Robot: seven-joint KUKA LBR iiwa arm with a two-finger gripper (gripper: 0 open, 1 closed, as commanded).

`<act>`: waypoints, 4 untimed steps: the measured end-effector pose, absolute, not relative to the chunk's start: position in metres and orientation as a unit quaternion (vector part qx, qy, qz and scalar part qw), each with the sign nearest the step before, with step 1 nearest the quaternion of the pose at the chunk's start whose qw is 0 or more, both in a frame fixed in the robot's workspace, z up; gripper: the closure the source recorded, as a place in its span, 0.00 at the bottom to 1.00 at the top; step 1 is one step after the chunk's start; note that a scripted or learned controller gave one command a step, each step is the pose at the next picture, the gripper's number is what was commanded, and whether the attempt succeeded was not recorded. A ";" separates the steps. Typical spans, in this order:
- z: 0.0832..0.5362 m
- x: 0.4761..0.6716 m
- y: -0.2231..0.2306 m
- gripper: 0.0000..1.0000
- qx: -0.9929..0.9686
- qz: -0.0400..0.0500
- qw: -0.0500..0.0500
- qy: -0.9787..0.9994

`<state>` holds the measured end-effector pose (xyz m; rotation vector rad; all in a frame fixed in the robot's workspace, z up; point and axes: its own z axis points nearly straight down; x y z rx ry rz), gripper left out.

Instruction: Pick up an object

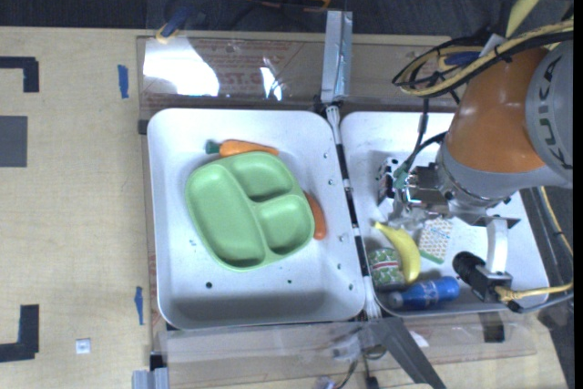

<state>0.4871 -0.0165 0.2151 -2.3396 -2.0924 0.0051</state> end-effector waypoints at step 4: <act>0.108 0.509 -0.106 1.00 -0.739 -0.006 -0.004 -0.674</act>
